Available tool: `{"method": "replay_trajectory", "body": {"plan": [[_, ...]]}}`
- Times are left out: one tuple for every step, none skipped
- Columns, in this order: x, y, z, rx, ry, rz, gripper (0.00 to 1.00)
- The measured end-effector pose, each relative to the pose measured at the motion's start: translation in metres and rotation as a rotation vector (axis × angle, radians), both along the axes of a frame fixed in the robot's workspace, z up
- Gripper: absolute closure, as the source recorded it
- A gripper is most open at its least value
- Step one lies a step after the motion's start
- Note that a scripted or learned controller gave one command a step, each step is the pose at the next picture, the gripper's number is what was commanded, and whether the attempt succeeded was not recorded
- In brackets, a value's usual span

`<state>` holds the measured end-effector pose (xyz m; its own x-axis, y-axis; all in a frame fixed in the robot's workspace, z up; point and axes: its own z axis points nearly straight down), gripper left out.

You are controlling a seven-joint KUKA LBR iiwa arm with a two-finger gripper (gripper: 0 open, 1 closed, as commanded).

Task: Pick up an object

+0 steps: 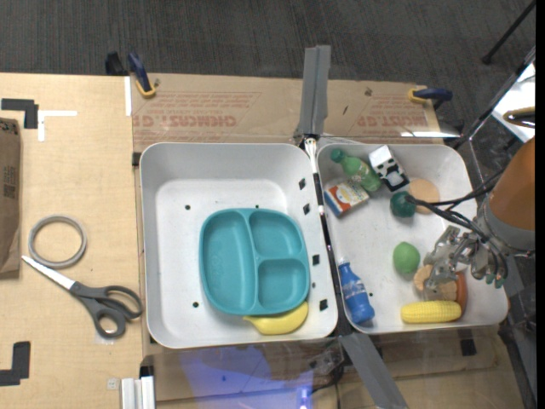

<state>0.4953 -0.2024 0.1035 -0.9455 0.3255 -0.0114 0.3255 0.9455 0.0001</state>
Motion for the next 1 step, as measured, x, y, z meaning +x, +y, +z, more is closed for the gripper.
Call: {"method": "replay_trajectory", "body": {"plan": [[0.0761, 0.0320, -0.0109, 0.003, 0.007, -0.092, 1.00]]}}
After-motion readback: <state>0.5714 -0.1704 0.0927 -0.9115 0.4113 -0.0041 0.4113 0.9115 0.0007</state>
